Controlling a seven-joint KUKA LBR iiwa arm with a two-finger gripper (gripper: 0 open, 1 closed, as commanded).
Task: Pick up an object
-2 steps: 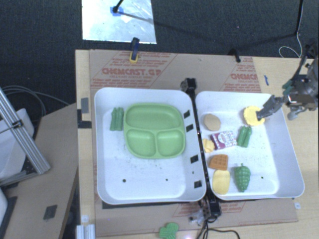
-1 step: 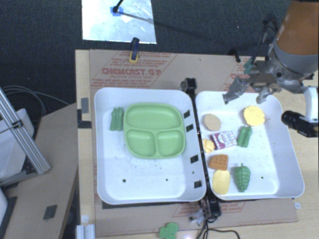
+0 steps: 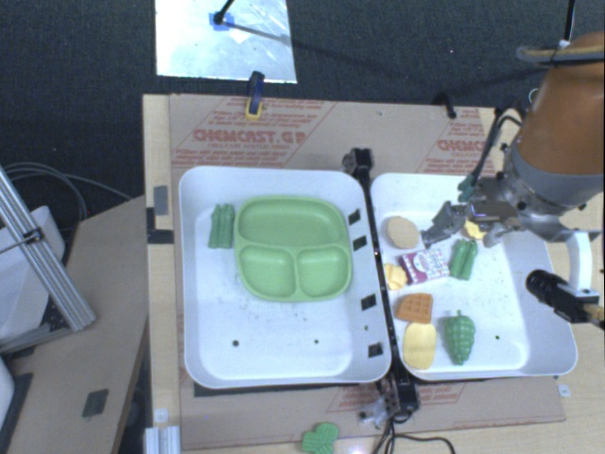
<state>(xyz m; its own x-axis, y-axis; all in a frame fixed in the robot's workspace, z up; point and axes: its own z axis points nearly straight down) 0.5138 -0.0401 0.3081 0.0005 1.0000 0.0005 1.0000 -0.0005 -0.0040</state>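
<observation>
My gripper [image 3: 469,229] hangs over the upper middle of the right bin [image 3: 544,348], fingers spread open with nothing between them. A small yellow piece [image 3: 473,228] lies in the bin under it. Just below lies a green pickle-like piece [image 3: 462,259]. To its left are a pink packet [image 3: 426,266] and a tan round piece [image 3: 403,232]. Further toward the front are a yellow wedge [image 3: 394,276], an orange waffle [image 3: 414,307], a yellow lump [image 3: 420,345] and a bumpy green piece [image 3: 458,338].
The left bin [image 3: 203,348] holds a green divided plate [image 3: 293,249] and a green ribbed piece [image 3: 221,226]. A black divider [image 3: 375,272] separates the bins. A green toy [image 3: 320,438] lies off the bench front. A black part of the arm [image 3: 560,296] overhangs the right bin's right side.
</observation>
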